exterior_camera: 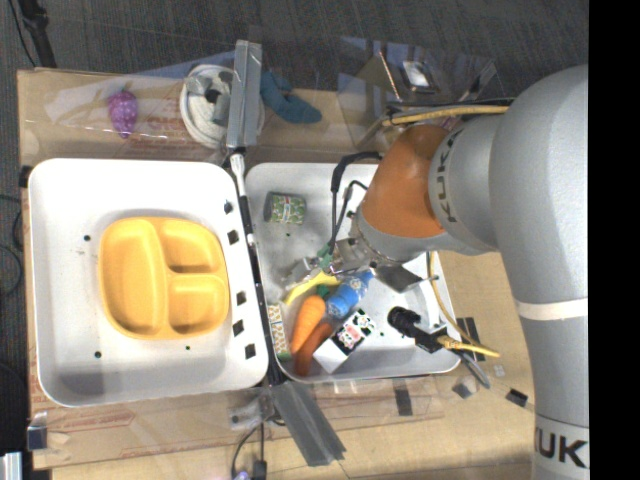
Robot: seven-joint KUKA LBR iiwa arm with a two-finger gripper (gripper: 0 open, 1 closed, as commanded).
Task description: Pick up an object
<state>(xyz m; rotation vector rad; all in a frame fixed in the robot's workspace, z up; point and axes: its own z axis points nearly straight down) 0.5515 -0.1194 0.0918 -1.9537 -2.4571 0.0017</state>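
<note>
My claw [335, 260] hangs just above the carrot [308, 326] amid the clutter; I cannot tell its state. Nothing visibly lifted; the grasp remains.

The scene was evenly and fairly brightly lit from above, so the left bin [60, 268] glared almost pure white along its floor, with only a soft grey shadow pooled near its lower rim. The arm [520, 168] showed a smooth sheen on its grey shell. Detail was soft and grainy throughout, and the dark floor [300, 8] beyond the table [80, 98] stayed dim.
</note>
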